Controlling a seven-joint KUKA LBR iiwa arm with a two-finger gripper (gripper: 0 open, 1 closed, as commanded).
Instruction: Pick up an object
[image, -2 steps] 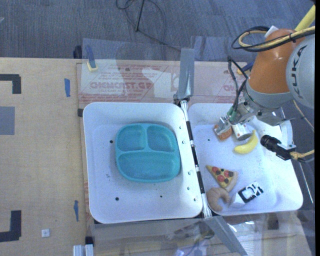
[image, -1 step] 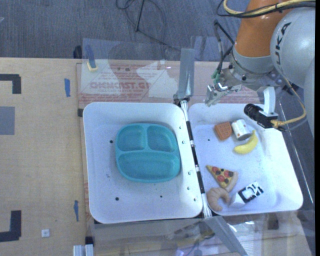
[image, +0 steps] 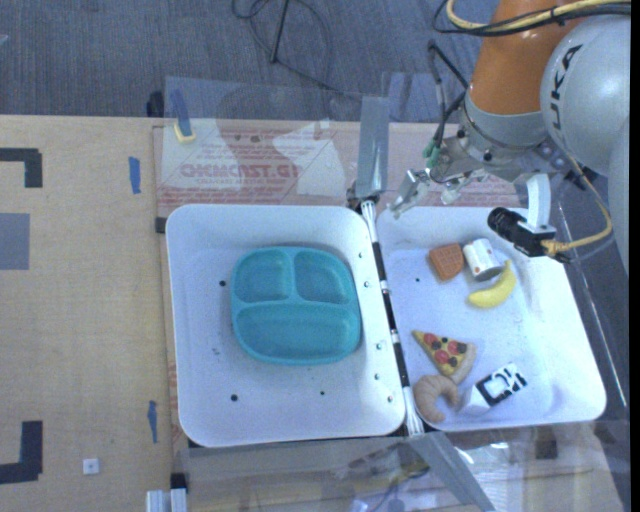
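Yellow banana (image: 495, 290) lies in the right bin (image: 570, 330), well below the open, empty jaws.

Single fixed camera, mounted above the bench (image: 80, 300), looking down at a slant. Both white bins fit in frame: left bin (image: 195, 400) near centre, right bin (image: 570, 380) toward the right edge. Far side of the bench is at the top, with a strip of dark floor (image: 120, 45) beyond it; near edge of the bench is cut off at the bottom. Arm (image: 560, 70) comes in from the upper right corner, close to the lens and partly cropped. Medium range; bin contents are readable, fine detail soft.
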